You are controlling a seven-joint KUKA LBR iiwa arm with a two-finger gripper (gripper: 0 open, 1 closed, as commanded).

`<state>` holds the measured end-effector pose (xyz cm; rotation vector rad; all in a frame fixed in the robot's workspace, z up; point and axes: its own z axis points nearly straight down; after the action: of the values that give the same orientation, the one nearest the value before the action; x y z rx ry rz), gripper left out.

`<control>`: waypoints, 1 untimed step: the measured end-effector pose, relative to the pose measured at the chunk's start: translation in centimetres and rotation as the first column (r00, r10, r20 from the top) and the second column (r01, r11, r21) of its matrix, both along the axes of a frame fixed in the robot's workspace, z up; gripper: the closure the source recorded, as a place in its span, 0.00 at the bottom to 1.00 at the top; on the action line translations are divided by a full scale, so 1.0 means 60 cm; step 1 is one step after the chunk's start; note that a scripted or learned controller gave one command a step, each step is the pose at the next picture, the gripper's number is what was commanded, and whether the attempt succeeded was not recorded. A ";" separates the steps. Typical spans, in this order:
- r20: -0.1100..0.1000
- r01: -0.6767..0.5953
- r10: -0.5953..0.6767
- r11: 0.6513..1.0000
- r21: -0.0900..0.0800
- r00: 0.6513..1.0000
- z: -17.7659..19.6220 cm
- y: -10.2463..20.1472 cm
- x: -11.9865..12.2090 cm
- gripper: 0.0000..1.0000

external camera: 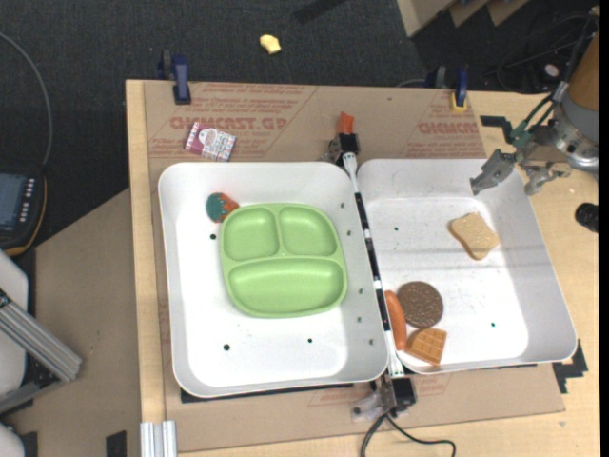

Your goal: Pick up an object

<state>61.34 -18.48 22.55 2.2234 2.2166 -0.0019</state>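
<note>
From above, two shallow white bins sit side by side on a cardboard-covered bench. The left bin point(190, 331) holds a green divided plate point(283, 259) with three compartments, lying flat near the bin's middle. Just beside the plate's upper-left corner lies a small round toy point(221, 206), teal and reddish, touching or nearly touching the plate's edge; which one I cannot tell.

The right bin point(514, 322) carries four toy foods. A tan slice of bread point(474, 234) lies alone in the upper middle, well apart from the rest. Lower down, near the bin's left wall, a brown round cookie point(420, 304) lies flat. An orange carrot-like stick point(396, 320) lies lengthwise against the left wall, just beside the cookie. Below the cookie, an orange waffle point(427, 345) sits at the near edge, touching or overlapping the cookie's lower rim.

The gripper point(521, 168) hangs over the upper right corner of the right bin, the arm entering from the right edge. Its two fingers are spread apart, one point(494, 173) pointing toward the left, and nothing sits between them. It is apart from the bread, which lies below and to its left.

On the bench behind the left bin lies a small pink and white packet point(209, 141). Blue clamps point(178, 74) grip the far edge of the board. A small yellow object point(271, 43) lies on the dark floor beyond.
</note>
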 end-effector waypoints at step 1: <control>-0.006 -0.001 0.001 1.000 0.003 1.000 -0.156 -0.040 0.006 0.00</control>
<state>61.72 -20.90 13.17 2.2269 2.2230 -0.0053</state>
